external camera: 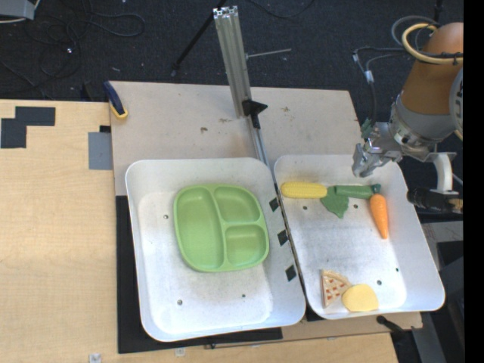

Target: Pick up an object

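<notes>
In the right bin (423, 278) lie a yellow corn cob (304, 190) with green husk leaves (344, 197), an orange carrot (380, 215), a pizza slice (332, 286) and a round yellow piece (360, 299). My gripper (367, 160) hangs over the bin's far edge, just above the green husk's right end and the carrot's top. Nothing shows between its fingers.
The left bin (151, 278) holds a green divided plate (221, 227). An upright aluminium post (234, 59) stands behind the bins. A wooden tabletop (53, 233) lies to the left. Black clips (277, 218) sit along the seam between the bins.
</notes>
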`<control>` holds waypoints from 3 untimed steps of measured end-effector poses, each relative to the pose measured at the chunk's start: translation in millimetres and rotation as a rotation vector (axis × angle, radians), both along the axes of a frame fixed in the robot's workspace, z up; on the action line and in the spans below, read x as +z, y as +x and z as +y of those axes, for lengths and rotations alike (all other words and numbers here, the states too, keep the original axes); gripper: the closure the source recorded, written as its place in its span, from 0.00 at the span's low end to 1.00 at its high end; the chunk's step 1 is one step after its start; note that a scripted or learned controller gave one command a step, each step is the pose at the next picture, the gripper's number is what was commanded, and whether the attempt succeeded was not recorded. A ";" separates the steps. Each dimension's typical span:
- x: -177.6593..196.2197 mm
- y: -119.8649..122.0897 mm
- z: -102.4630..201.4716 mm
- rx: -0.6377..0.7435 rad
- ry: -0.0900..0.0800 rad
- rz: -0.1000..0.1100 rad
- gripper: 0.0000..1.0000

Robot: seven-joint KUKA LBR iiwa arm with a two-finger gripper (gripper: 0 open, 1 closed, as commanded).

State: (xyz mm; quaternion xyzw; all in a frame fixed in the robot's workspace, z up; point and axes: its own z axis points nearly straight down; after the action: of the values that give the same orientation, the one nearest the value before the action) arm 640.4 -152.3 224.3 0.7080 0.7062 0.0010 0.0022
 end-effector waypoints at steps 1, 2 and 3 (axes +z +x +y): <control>29.3 0.4 -0.5 0.004 0.001 0.003 1.00; 30.0 -7.7 44.5 0.006 0.003 0.008 1.00; 19.0 -16.9 89.8 0.006 0.003 0.010 1.00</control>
State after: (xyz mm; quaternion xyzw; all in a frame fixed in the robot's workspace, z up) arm 623.4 -62.5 243.4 0.7057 0.7085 -0.0011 -0.0024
